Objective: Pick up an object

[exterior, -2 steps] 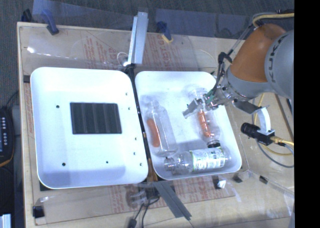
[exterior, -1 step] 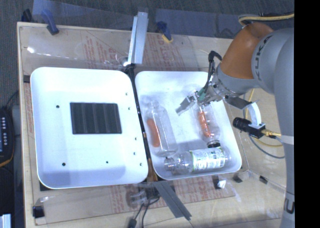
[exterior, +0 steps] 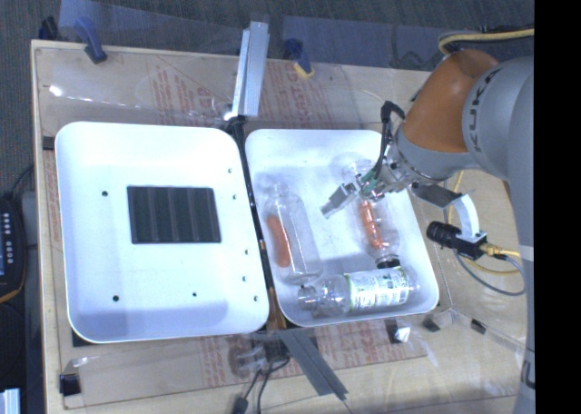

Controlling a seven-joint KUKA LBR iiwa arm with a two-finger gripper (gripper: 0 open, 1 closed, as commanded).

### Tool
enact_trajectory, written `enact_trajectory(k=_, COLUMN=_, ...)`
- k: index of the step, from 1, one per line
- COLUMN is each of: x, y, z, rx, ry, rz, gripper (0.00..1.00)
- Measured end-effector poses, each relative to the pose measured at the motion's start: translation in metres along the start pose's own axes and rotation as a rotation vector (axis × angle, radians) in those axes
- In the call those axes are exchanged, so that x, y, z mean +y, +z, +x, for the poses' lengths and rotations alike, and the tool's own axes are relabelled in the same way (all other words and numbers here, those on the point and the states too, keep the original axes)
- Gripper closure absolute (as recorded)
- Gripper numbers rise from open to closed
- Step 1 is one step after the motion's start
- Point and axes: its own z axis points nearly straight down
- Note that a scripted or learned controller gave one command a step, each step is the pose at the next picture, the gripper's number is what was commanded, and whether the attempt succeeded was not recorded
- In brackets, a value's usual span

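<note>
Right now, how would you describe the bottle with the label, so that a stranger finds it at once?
Look in the right bin, at its near wall. A clear bottle lies there on its side, black cap toward the right. Alone among the three bottles, it has a printed label; the other two hold something orange.

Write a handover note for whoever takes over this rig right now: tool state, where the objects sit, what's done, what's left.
Tool: low over the right bin, above its upper middle; nothing visibly held.
Objects, all in the right bin: clear bottle with orange contents along the left wall; second orange-filled bottle right of centre, just below the tool; labelled bottle with a black cap lying along the front wall.
Left bin: a dark ribbed panel on its floor.
Done: approach only.
Left: grasp and lift one object.
</note>
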Motion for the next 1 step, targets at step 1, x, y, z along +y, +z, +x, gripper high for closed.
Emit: enact_trajectory(k=1, x=-0.0151, y=-0.0082, z=0.0051, rx=0.000, ry=-0.046, rz=0.000, gripper=0.00)
